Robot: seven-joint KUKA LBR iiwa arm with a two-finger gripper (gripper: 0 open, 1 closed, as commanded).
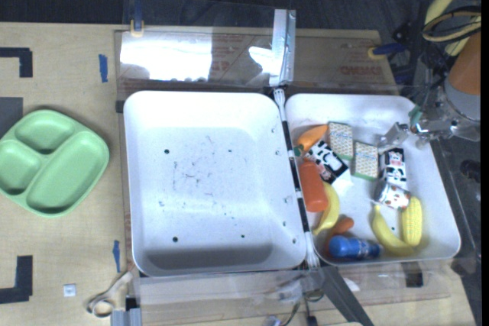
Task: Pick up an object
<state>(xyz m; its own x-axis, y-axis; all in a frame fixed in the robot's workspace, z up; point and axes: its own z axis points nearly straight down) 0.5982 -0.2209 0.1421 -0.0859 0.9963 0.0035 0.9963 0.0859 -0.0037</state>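
Observation:
The right bin (447, 191) holds several objects. Among them are two patterned cards (341, 140) (366, 161), a black-and-white block (327, 159) and an orange piece (312, 185). There are also two bananas (330, 210) (388, 231), a corn cob (412, 219), a blue bottle (353, 246) and a cow-print carton (393, 179). My gripper (400, 133) hangs over the bin's back right corner, just above the carton and right of the cards. I see nothing held in it.
The left bin (206, 107) lies beside the right one, with a thin divider between them. A green sectioned plate (50, 162) rests on the bench at far left. A clear plastic panel (206, 50) stands behind the left bin. Cables and a yellow hose crowd the top right.

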